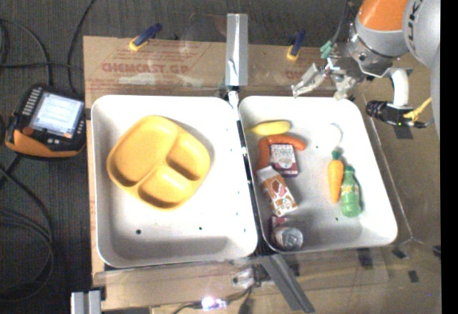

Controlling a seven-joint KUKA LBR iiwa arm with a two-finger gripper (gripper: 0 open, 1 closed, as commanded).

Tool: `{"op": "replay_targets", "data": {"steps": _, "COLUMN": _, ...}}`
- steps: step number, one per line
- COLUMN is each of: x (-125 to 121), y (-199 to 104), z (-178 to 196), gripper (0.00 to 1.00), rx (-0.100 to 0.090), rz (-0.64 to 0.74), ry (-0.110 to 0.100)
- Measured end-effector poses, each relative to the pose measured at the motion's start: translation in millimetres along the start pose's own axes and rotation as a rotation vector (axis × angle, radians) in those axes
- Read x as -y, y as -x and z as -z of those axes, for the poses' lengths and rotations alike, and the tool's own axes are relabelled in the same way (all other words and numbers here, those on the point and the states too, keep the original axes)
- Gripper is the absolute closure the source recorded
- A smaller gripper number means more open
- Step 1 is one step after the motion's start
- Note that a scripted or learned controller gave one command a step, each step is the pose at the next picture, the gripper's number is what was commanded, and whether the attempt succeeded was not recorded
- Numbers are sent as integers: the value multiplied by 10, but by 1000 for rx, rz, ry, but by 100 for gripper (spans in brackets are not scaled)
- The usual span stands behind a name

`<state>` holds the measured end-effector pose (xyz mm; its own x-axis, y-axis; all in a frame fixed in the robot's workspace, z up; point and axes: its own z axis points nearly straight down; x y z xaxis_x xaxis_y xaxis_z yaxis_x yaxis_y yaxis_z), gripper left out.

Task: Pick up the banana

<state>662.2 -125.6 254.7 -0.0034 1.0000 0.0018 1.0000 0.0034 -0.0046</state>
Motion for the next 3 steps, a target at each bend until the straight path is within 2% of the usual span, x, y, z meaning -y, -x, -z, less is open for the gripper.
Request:
{"op": "replay_targets", "data": {"steps": 1, "x": 356, "y": -12, "z": 757, "gripper": 0, "rx": 3, "rz": -80, "ry": 1}}
{"op": "replay_targets", "data": {"steps": 2, "x": -58, "y": -340, "z": 51, "gripper": 0, "rx": 4, "rz": -48, "ry": -1}}
{"op": "replay_targets", "data": {"steps": 3, "x": -51, "y": -312, "z": -1424, "gripper": 0, "rx": 4, "rz": -170, "ry": -3}}
